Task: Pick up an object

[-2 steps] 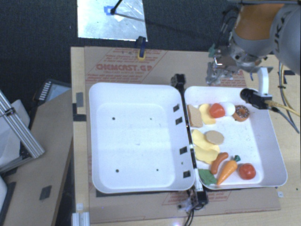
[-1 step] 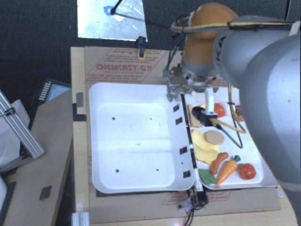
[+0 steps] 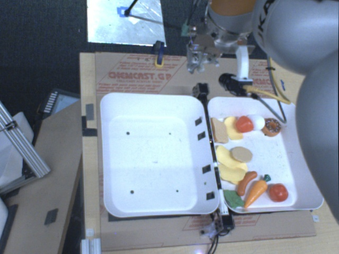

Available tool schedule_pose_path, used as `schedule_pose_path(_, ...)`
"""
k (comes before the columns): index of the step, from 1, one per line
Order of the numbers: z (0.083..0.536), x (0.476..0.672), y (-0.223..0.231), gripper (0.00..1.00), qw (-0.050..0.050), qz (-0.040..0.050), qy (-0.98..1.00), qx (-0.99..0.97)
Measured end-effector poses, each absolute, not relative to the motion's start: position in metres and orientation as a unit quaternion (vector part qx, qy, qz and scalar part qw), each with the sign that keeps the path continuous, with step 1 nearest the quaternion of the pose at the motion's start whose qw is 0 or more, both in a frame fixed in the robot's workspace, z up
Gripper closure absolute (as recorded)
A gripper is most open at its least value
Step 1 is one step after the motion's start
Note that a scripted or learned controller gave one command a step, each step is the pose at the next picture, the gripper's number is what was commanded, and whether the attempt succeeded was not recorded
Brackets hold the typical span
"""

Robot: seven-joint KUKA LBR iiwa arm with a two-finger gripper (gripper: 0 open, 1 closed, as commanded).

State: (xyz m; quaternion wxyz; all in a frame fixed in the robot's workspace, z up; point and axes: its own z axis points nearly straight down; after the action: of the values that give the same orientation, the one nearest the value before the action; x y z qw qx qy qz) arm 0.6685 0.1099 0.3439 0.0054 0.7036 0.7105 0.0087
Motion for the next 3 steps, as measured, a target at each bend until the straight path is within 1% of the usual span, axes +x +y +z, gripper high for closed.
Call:
schedule_pose_path(1, 0.547, 0.666, 0.142, 1.0, 0.006, 0.0089, 0.71, 0.704)
schedule_pose_path(2, 0.535, 0.669, 0.093, 1.0, 0.001, 0.0003, 0.706, 0.708)
schedule_pose_path(3, 0.535, 0.669, 0.023, 1.0, 0.001, 0.0, 0.705, 0.709)
